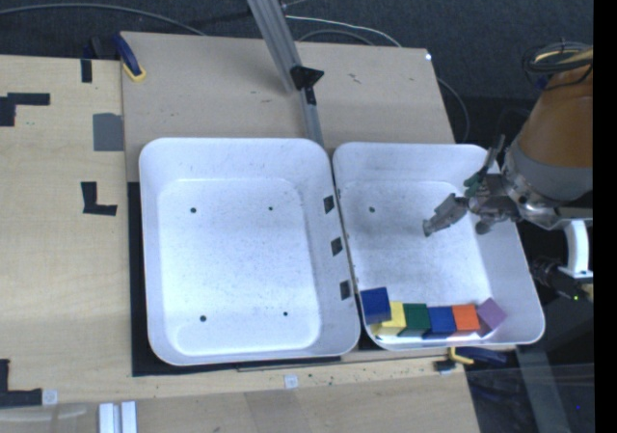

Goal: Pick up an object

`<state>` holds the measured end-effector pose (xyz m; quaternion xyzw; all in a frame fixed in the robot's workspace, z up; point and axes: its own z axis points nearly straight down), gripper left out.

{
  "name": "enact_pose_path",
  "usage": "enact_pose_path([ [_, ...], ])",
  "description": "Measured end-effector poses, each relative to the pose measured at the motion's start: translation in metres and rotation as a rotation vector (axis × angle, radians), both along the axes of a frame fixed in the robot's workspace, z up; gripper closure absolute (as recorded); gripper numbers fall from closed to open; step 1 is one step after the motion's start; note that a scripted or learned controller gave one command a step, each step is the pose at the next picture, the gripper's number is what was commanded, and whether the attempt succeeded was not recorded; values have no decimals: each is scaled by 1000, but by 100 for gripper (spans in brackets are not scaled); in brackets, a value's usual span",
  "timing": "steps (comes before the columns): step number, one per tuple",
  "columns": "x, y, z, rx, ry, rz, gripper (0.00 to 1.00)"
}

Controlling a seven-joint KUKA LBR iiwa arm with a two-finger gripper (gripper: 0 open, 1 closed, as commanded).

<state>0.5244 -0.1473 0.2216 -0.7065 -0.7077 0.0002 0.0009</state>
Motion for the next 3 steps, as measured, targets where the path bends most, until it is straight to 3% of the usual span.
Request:
enact_pose_path([
  [1, 0, 1, 10, 1, 0, 2, 100],
  [2, 59, -61, 45, -5, -8, -2, 100],
  [3, 156, -61, -131, -2, 6, 1, 100],
])
